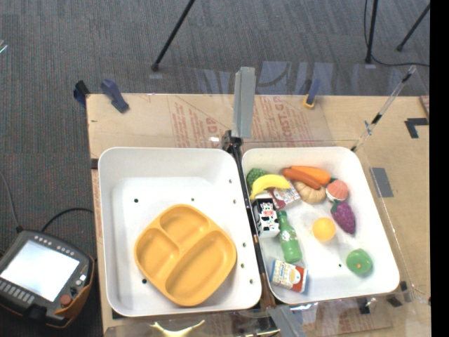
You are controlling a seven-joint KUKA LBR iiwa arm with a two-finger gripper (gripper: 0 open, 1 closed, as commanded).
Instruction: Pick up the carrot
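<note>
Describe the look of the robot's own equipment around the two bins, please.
A dark grey handheld control pendant at the view's lower left has a pale screen and an orange edge. A flat grey upright bar stands behind where the white bins meet.

You look down from one fixed camera set above the bench [168, 121], tilted so the far floor [84, 34] fills the top. It sits far enough back to take in both white bins whole: left bin [116, 188] and right bin [372, 209], side by side.
</note>
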